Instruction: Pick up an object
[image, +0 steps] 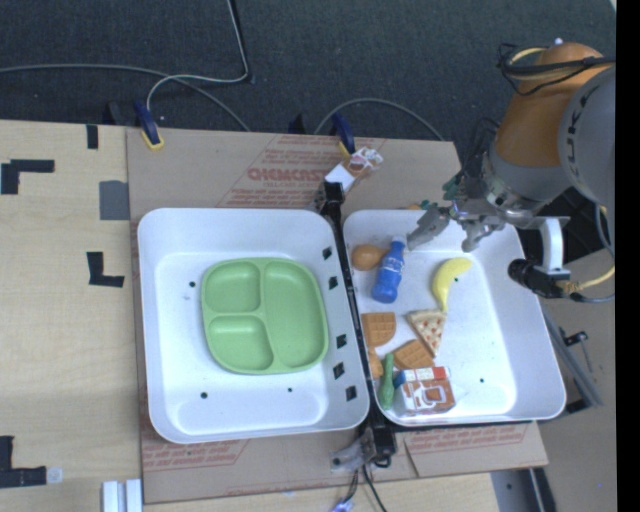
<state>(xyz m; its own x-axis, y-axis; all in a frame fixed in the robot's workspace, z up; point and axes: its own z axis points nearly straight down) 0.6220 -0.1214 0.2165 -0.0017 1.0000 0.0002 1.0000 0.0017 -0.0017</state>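
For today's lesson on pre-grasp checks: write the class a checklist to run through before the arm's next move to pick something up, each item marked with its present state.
1. Gripper open with nothing between its fingers: ok.
2. Gripper over the right bin, near its far edge: ok.
3. Banana lies apart from its neighbours: ok.
4. Blue bottle free of neighbours: not ok, a brown piece sits against it.
5. Gripper centred over a target: not ok.
6. Green divided plate out of the way in the left bin: ok.

We see two smooth, glossy white plastic bins (160, 300) on a matt brown cardboard sheet (250, 170), a matt green plastic divided plate (265, 315), and a shiny blue plastic bottle (388, 272).
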